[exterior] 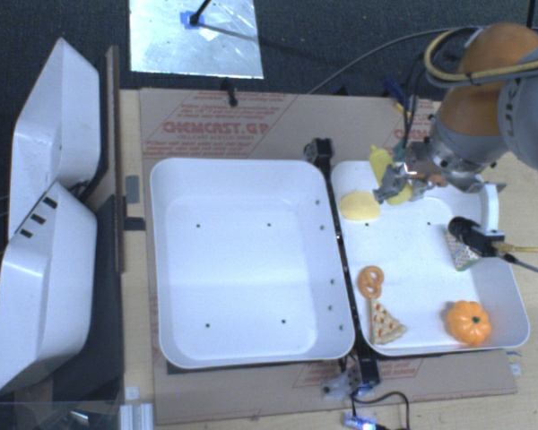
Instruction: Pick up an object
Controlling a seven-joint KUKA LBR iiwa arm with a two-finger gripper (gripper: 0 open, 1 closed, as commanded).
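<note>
**At the right bin's far rim: gripper over the yellow pieces**

At the far rim of the right bin point(498, 330) you find the gripper point(393, 184), reaching in on the grey arm point(520, 97) with its orange band. Whether its fingers are wide or narrow you cannot tell from this slant. Just under the gripper lies a pale yellow lemon-like piece point(360, 206), and a brighter yellow object point(382, 165) sits partly hidden behind the fingers; contact with either is unclear.

Nearer you in that bin lie a pretzel point(370, 281), a pizza slice point(386, 324) just below it, and an orange pumpkin point(468, 322) by the near right corner. A small grey-patterned wedge point(464, 255) rests at the right wall.

Left of the right bin sits the left bin point(170, 330), both on a brown cardboard sheet point(215, 124). Beyond the cardboard, dark carpet holds a shiny metal plate point(195, 25). Further left, two white tubs point(45, 240) stand tilted.
</note>
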